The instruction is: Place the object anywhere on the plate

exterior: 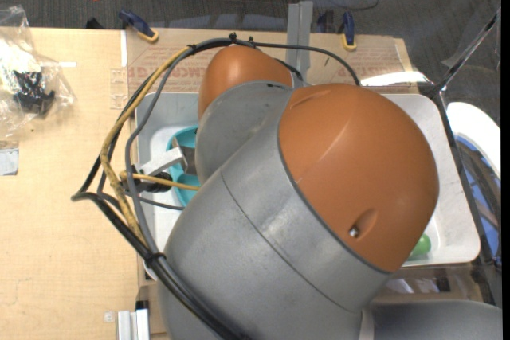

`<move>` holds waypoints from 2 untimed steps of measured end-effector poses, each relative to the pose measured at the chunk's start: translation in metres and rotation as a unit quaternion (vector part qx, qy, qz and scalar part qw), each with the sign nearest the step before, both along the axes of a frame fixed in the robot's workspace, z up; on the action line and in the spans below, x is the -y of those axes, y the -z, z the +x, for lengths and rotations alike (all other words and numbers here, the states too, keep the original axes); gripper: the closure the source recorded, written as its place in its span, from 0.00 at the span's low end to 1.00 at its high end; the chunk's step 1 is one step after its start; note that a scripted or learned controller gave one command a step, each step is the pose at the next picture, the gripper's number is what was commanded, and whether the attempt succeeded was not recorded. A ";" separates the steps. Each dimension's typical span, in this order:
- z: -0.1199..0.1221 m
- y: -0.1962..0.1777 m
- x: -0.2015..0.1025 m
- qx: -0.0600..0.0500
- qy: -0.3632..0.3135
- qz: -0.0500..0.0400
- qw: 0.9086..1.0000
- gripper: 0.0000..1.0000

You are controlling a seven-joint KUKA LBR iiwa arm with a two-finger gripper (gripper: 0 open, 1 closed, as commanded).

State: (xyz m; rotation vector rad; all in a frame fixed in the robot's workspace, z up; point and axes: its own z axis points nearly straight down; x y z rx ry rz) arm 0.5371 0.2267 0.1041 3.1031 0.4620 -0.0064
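Note:
My grey and orange arm covers most of both bins. Its wrist end dips into the left bin, where the gripper sits mostly hidden under the arm. A turquoise plate peeks out beside and below the wrist, with another sliver of it lower down. A small green object lies at the near right of the right bin, partly covered by the arm's orange dome.
Yellow and black cables loop over the left bin's left wall. A plastic bag of small dark parts lies on the wooden bench at far left. Blue clamps hold the cardboard at the back.

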 end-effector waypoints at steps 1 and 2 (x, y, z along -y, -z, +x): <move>0.059 -0.067 0.022 -0.001 -0.139 0.001 0.990 1.00; 0.023 0.000 0.045 0.004 -0.280 0.000 0.960 1.00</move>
